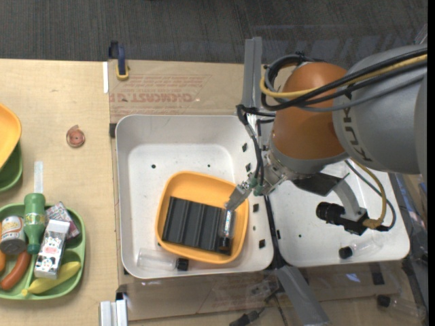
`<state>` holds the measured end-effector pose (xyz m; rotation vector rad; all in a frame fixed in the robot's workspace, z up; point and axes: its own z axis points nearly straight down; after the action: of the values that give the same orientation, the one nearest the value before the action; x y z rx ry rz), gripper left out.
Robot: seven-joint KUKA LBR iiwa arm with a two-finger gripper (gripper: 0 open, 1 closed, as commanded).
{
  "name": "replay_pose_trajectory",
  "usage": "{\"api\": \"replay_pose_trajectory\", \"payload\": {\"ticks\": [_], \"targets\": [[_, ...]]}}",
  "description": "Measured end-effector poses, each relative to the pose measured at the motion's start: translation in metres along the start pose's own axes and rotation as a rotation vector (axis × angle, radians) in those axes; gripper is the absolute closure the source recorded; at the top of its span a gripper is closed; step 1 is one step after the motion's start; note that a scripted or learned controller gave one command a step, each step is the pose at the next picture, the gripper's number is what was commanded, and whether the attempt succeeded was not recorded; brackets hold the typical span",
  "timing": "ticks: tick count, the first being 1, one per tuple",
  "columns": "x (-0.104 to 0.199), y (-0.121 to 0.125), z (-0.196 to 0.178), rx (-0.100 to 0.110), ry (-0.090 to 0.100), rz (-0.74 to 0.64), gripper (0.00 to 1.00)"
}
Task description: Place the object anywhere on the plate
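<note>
The arm's orange band point(309, 117) loomed closest to the lens, and below it the pincer point(236, 199) hung over the yellow plate's point(170, 189) right rim. The black object point(197, 225) lay flat on that plate, just left of the pincer, long axis running left-right. Whether the pincer was spread or pressed together, I couldn't tell.

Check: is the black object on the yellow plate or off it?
On it. The black object lies flat within the yellow plate, inside the left bin, with the gripper at its right edge.
</note>
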<state>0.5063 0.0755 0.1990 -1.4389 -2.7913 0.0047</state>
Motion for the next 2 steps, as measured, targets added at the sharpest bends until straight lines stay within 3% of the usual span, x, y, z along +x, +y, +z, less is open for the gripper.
{"api": "replay_pose_trajectory", "payload": {"ticks": [1, 2], "targets": [[-0.0027, -0.0003, -0.0084, 0.0, -0.001, 0.005, 1.0], [-0.0026, -0.0002, -0.0084, 0.0, -0.001, 0.006, 0.0]]}}
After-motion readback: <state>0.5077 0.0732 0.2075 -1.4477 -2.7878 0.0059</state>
